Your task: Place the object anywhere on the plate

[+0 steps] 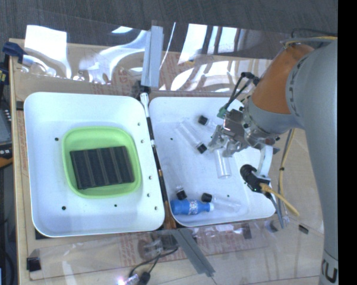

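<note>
gripper over R bin, grip state: can't tell | clear tube just below it | risk: slick tube rolls/slips, never reaches green plate far left

Bright, even light fills the scene, nearly washing out both white bins. Strong window-like glare streaks the clear panel at the back. Shadows are faint. The picture is slightly soft and grainy throughout.

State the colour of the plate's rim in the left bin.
Light green rim on the square plate, around a dark ribbed centre; camera view.
</note>
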Tool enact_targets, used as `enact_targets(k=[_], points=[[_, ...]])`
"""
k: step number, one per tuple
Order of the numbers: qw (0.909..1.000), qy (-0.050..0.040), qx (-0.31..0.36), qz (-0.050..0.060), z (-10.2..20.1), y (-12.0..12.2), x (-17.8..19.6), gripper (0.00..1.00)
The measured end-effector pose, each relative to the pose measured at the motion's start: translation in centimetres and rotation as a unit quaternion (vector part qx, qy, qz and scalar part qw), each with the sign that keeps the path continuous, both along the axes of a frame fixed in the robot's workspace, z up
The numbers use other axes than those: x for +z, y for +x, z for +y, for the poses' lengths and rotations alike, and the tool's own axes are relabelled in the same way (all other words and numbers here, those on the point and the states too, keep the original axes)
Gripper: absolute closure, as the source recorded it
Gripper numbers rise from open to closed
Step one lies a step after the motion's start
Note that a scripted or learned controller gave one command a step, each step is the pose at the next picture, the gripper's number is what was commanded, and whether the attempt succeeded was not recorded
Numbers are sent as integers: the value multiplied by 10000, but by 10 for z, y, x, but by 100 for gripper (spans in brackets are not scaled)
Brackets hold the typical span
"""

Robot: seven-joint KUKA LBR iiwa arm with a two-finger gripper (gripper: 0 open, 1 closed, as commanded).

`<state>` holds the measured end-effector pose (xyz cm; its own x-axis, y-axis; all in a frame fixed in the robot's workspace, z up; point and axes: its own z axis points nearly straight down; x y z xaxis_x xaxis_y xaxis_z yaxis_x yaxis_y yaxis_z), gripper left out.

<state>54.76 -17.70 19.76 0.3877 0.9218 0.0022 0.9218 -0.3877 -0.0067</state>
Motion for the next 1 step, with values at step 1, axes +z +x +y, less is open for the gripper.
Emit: enact_targets(k=[1], points=[[10000,1,0,0,0,0,0,0]])
